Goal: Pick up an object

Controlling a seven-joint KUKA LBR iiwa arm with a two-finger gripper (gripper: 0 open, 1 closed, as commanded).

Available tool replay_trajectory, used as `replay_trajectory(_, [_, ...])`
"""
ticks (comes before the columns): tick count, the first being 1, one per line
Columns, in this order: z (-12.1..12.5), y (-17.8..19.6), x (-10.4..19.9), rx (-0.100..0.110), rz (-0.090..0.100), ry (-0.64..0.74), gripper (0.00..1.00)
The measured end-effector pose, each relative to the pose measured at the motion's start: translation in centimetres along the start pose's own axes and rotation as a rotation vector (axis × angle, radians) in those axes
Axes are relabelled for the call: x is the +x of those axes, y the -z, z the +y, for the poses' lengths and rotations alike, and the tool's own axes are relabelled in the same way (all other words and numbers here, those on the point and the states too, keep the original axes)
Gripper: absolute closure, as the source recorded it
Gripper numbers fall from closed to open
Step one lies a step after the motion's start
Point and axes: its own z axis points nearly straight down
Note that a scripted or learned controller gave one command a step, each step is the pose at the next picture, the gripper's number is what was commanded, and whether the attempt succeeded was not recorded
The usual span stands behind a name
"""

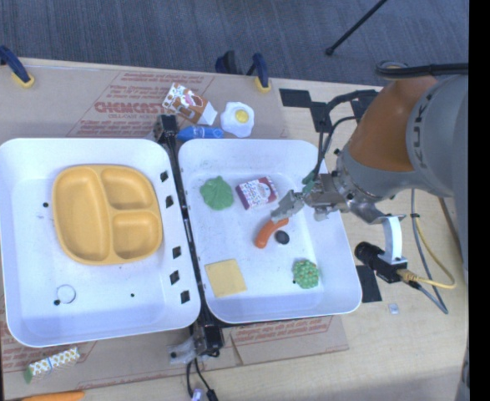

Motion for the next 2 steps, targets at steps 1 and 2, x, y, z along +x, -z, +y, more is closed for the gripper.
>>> replay_trajectory(1, [0.7,-10.1,4.1,0.001,0.000,0.028,0.00])
replay_trajectory(2, [0.7,-9.1,4.0,0.002,0.000,0.032,1.00])
